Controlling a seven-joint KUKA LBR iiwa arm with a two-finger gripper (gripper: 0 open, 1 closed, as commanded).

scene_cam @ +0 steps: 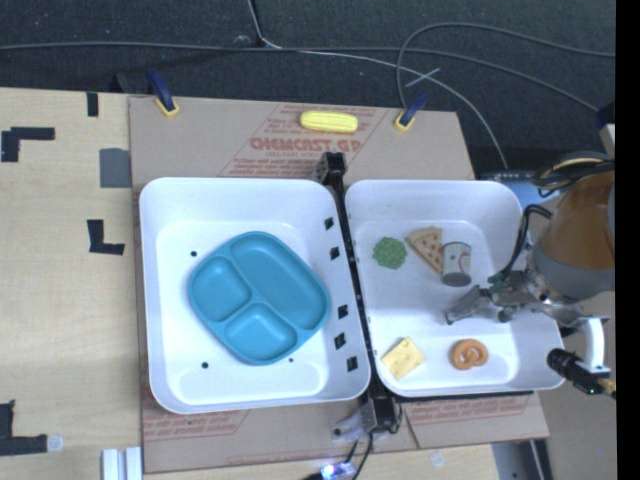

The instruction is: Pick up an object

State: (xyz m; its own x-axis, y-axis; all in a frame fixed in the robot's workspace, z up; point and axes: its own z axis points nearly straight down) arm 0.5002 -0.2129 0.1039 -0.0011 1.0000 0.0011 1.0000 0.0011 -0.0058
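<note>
We saw the gripper (458,315) low in the right bin (497,200), between can (456,264) and pretzel (468,354); whether clenched, we couldn't tell.

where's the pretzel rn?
The pretzel lies in the right bin, near its front edge, right of the yellow cheese block and just below the gripper.
</note>
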